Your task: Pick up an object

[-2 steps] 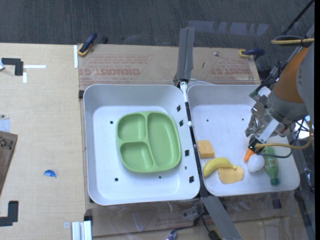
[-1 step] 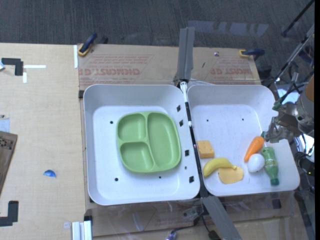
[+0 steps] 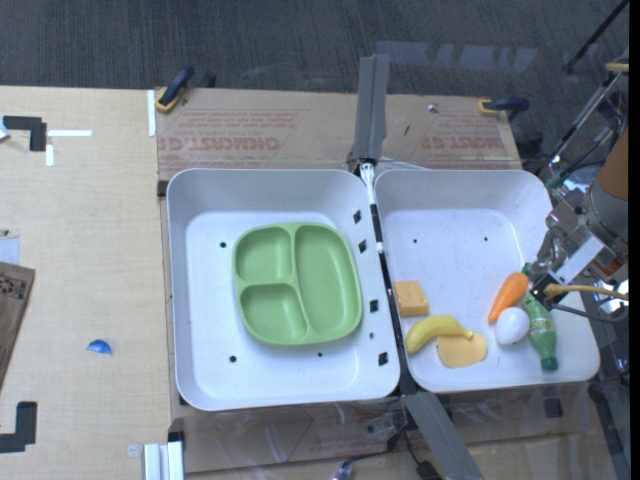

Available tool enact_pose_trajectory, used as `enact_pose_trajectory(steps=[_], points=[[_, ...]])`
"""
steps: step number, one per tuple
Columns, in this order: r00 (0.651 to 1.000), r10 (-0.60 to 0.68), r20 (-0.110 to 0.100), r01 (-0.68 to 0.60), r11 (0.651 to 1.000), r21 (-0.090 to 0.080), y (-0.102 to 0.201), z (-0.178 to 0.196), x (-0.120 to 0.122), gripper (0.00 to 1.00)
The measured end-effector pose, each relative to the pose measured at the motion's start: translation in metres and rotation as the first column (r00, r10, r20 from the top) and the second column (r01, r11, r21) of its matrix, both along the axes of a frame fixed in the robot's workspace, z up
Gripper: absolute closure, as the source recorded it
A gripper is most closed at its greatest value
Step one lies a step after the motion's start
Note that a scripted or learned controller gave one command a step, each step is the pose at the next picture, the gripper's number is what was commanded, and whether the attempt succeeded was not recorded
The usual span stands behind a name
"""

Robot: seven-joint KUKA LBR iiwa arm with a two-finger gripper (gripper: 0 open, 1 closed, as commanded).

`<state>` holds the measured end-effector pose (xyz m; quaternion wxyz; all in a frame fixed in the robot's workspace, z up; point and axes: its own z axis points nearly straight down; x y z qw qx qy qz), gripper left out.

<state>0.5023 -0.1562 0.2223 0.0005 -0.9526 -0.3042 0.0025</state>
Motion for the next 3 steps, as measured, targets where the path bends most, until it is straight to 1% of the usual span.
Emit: enact_pose_trajectory(steps=[1, 2, 3], points=[[0.999, 0.053, 0.001, -0.053, 0.999, 0.000, -0.009, 0.033, -0.025, 1.00], [0.998, -0.059, 0.000, 0.059, 0.998, 0.001, 0.077, 0.021, -0.025, 1.00], [0.834, 0.552, 0.001, -0.552, 0.834, 0.004, 0.071, -0.023, -0.016, 1.00]])
